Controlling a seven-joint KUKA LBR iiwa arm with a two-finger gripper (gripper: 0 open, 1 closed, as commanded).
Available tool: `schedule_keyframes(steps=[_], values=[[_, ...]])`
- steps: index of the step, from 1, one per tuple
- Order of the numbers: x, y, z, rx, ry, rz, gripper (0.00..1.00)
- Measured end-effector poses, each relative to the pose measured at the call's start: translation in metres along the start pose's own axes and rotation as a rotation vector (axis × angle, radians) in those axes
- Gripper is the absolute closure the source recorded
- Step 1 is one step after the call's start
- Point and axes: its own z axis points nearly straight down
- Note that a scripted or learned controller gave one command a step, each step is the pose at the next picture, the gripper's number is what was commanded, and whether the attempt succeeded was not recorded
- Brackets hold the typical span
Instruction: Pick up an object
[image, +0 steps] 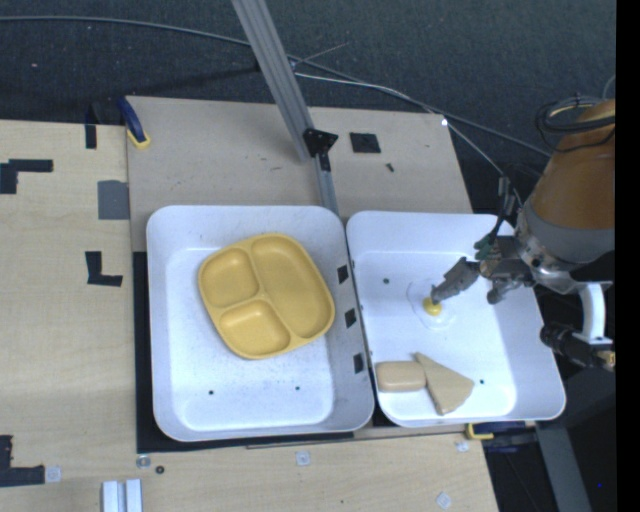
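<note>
Near edge of the surface (80, 400): pale wood with black tape marks. Two white bins side by side on it.

Right bin (500, 380), near corner: two tan food-like pieces touching. A rounded oblong piece (399, 376) lies with its long axis left to right; a wedge piece (445, 383) sits just right of it, its narrow tip pointing away toward the bin's middle.

Left bin (180, 390): a yellow divided tray (265, 295), three compartments, lying flat and rotated at a slant, long axis running from far left to near right.

Right bin, mid-floor: a small yellow object (434, 307), roundish, no clear long axis. The end effector (462, 285) is low over the bin; one dark finger slants down leftward with its tip at the yellow object, a second finger well apart to its right, so the fingers stand wide. Nothing seen between them.

Farther right: grey arm with orange band (580, 170) reaching in over the bin's right rim.

Far side: metal pole (285, 80) rising from behind the bins; cables on the dark floor.
</note>
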Motion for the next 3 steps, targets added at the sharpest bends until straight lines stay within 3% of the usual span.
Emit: schedule_keyframes(steps=[2,3], values=[[-0.006,0.004,0.093,0.001,0.0,-0.001,0.0],[-0.005,0.004,0.08,-0.002,0.001,-0.002,1.0]])
